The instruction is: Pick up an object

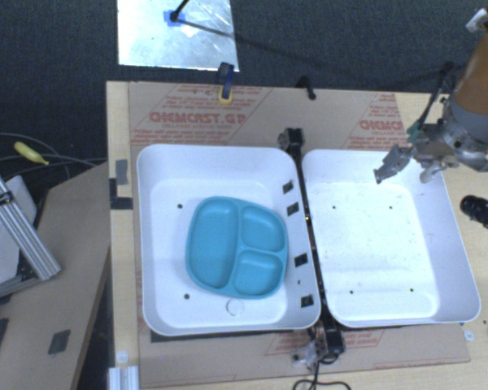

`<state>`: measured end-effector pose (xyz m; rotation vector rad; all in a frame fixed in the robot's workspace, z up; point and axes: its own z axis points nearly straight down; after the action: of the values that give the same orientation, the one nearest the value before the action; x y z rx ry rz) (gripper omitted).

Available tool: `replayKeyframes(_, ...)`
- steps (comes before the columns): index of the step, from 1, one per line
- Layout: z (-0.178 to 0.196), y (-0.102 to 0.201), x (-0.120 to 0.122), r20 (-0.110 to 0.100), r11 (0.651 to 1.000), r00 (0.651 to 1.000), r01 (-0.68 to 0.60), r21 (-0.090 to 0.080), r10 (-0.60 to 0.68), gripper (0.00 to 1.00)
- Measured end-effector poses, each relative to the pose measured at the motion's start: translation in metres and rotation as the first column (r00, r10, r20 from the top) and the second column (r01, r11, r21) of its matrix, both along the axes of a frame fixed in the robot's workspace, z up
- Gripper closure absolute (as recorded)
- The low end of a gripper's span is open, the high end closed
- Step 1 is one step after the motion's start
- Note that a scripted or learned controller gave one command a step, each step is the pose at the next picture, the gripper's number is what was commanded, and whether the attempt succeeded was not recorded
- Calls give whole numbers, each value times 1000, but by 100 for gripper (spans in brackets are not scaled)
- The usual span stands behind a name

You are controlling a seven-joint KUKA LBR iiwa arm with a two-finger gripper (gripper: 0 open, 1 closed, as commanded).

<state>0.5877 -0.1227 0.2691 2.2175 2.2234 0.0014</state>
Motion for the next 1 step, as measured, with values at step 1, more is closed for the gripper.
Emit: replayKeyframes(1, -85, -32, -52, -10, 1000, 1000, 7, 1, -7, 0)
